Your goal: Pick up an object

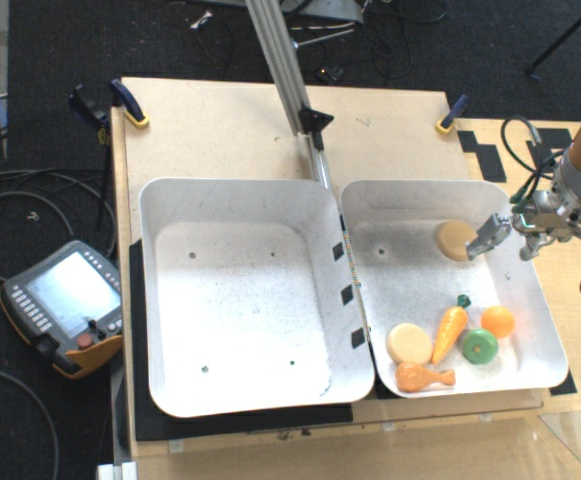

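Just left of the jaws (506,234) lies a tan disc (455,239).

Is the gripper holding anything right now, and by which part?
Cannot tell. The gripper sits right beside the tan round piece in the right bin, but no grasp is visible.

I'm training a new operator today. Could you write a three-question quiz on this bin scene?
1. True or false: the carrot lies in the left bin.
2. Which item is nearest the claw? A) tan disc B) green fruit C) drumstick
3. Fill in: the orange ball sits in the ____ bin.

Key: 1 false, it lies in the right bin; 2 A; 3 right.
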{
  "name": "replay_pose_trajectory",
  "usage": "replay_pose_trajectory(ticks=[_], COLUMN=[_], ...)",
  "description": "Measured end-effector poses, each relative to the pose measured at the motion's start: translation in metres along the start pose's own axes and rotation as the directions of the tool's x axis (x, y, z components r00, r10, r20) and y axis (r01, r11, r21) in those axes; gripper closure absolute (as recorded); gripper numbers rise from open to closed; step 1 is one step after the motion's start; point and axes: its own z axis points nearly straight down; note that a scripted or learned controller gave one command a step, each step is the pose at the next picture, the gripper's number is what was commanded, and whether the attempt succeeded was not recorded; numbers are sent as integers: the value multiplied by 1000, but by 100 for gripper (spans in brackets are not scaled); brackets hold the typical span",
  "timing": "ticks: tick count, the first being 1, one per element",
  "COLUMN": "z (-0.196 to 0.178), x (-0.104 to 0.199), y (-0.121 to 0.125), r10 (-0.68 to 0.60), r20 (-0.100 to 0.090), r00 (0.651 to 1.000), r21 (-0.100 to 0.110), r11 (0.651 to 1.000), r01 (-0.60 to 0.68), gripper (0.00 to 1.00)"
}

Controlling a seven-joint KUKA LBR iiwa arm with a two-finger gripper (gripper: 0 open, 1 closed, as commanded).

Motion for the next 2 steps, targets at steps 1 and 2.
replay_pose_trajectory(ticks=[1, 2], z=[-3, 58], x=[0, 8], y=[1, -2], r10=[-1, 1], r20=[1, -1], r00=[1000, 1000], r21=[-5, 1], r11=[1000, 1000], r01=[1, -1], gripper=[0, 0])
